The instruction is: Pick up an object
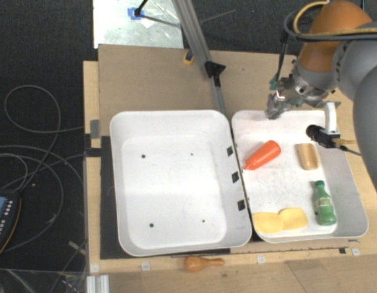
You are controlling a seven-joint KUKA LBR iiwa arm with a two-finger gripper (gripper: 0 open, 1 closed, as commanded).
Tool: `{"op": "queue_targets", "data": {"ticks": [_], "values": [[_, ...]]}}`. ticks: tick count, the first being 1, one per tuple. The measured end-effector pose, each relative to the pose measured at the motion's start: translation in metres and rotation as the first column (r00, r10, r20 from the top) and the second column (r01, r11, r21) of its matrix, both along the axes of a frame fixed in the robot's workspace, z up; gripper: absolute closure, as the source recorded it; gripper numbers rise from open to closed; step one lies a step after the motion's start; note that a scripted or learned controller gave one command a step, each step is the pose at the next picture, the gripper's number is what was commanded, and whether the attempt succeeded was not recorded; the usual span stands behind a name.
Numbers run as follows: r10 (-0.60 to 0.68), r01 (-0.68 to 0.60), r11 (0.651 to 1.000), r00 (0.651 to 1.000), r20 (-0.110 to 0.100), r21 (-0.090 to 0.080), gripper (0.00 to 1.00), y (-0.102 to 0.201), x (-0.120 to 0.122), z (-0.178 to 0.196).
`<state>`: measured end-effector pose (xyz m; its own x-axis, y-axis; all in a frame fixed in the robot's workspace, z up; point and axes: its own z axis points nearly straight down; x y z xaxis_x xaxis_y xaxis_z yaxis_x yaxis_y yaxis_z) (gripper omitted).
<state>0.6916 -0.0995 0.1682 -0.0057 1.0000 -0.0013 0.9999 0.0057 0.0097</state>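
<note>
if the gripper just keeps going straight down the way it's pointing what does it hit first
Most likely the bare floor at the far edge of the right bin. The gripper hangs there, apart from the orange carrot; depth is uncertain.

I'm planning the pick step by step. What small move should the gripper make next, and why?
Probably shift the gripper from the right white bin's far edge toward the orange carrot-shaped toy: it lies nearest, apart from the other items.

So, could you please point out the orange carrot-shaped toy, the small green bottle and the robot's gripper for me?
Orange carrot-shaped toy (pixel 263 155): camera view, mid-body, in the right bin.
Small green bottle (pixel 324 204): camera view, on its label area, near the bin's right wall.
Gripper (pixel 275 109): camera view, at the fingertips, over the bin's far edge.
</note>
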Motion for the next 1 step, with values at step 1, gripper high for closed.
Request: {"op": "queue_targets", "data": {"ticks": [1], "values": [[-0.001,0.001,1.0,1.0,-0.002,0.0,1.0,0.0001,-0.0062,0.0491]]}}
